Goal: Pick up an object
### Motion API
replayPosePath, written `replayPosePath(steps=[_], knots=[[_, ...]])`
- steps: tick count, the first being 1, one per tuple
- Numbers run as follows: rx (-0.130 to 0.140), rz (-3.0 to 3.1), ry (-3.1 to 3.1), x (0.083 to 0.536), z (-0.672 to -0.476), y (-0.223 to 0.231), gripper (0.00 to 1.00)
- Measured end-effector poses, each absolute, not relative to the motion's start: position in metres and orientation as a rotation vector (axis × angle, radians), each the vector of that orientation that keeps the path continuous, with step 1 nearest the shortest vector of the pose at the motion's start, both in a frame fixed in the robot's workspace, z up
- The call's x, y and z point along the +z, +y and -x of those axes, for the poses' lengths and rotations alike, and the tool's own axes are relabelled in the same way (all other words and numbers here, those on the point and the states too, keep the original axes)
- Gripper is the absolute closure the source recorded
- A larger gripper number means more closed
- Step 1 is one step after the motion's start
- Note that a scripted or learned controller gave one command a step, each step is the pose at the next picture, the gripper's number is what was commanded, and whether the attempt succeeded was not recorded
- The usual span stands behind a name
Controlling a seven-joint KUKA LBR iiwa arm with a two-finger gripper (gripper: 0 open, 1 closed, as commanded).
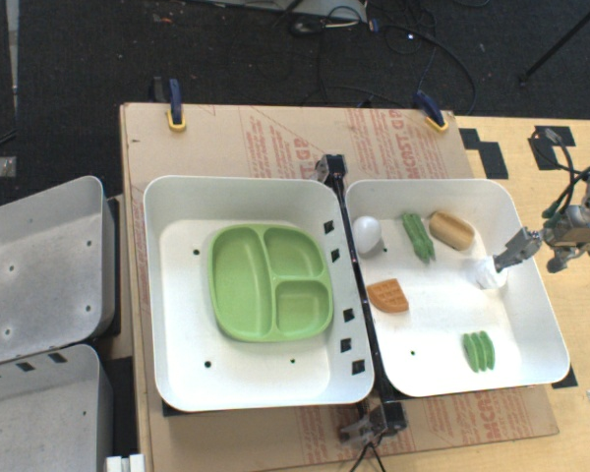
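End effector (519,249) at right bin (531,362) edge, bread roll (451,230) nearby

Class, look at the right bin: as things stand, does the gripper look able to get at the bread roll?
Probably yes. The gripper sits at the right bin's right side, and the bread roll lies just to its left, uncovered, with only bare bin floor between them; the green pod lies beyond it.

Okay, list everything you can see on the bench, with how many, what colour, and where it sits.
bins: two, white, side by side on the bench
plate: one, green, three sections, left bin
egg: one, white, right bin, by the divider
bean pod: one, green, right bin, far side
bread roll: one, tan, beside the pod
toast slice: one, orange, right bin, middle
pea pods: one bunch, green, right bin, near corner
clamps: two, yellow-blue, far board edge
tool: one, grey, over right bin's right side
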State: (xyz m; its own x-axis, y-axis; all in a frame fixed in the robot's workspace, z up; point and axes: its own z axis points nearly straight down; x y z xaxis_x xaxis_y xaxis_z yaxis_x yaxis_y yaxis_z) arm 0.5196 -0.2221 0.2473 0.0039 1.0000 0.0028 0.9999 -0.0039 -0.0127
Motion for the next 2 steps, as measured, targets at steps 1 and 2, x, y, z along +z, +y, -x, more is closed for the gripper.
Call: replayPosePath(steps=[1, 2], knots=[[0.001, 2.221, -2.222, 0.254, -0.522, -0.221, 0.00], [0.002, 2.221, -2.220, 0.194, -0.528, -0.218, 0.00]])
